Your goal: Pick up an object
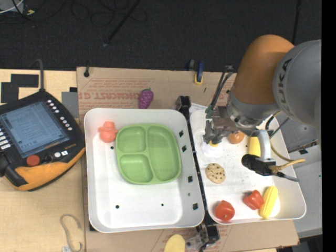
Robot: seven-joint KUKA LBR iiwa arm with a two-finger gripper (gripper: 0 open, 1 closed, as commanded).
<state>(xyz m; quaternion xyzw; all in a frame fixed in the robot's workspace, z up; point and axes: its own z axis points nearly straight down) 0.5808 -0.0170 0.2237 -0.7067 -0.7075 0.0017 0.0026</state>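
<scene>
Nearest the lens, a yellow lemon-like toy (175, 242) sits outside the bins on the bench edge. Down in the right bin (294, 211), the gripper (212, 136) hangs at the upper left corner, perhaps over something pale; whether its jaws are wide or closed I cannot tell. Likely targets lie close: an orange ball (236, 137) just beside it and a cookie (214, 172) below. Tomato (224, 210), red pepper (253, 199) and corn (269, 201) crowd the near rim. The left bin (136, 214) holds a green divided plate (147, 154).
</scene>
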